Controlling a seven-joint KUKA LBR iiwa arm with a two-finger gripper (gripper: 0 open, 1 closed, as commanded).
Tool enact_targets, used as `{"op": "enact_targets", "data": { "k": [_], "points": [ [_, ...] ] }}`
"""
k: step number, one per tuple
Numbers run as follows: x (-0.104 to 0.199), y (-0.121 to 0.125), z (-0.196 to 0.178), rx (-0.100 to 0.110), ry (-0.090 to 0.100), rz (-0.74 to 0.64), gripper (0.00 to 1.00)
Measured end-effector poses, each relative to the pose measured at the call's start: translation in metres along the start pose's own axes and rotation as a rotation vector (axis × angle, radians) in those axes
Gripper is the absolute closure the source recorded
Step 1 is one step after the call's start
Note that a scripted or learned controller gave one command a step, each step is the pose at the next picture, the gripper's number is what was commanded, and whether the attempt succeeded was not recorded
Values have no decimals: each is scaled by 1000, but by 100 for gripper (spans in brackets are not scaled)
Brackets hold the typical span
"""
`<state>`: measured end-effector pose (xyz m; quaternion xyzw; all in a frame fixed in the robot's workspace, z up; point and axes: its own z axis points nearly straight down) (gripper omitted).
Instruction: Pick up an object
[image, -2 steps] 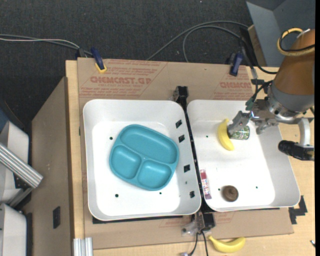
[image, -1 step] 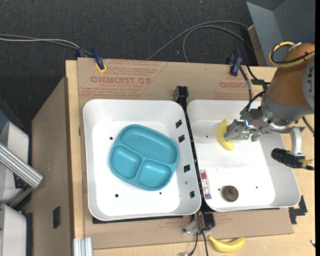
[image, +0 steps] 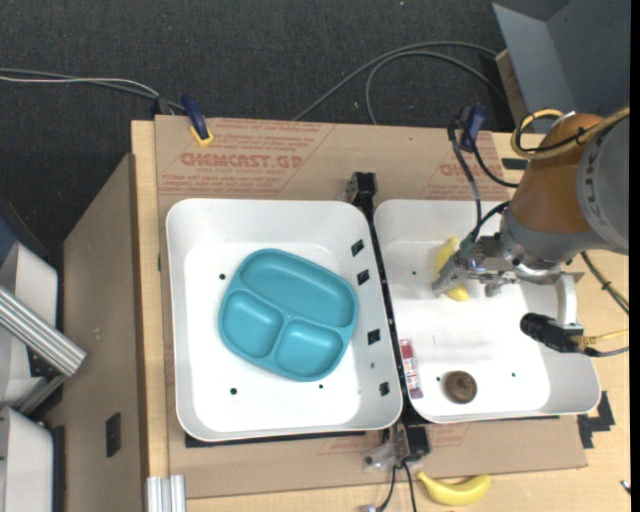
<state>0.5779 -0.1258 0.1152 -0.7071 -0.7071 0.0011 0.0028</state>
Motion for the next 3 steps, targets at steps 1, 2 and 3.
{"op": "enact_targets", "data": {
  "k": [1,2,3],
  "points": [
    [1,0,32,-1,0,0,0],
    [1,1,19,-4,0,0,100],
    [4,4,-25,-10,-3,-2,100]
  ]
}}
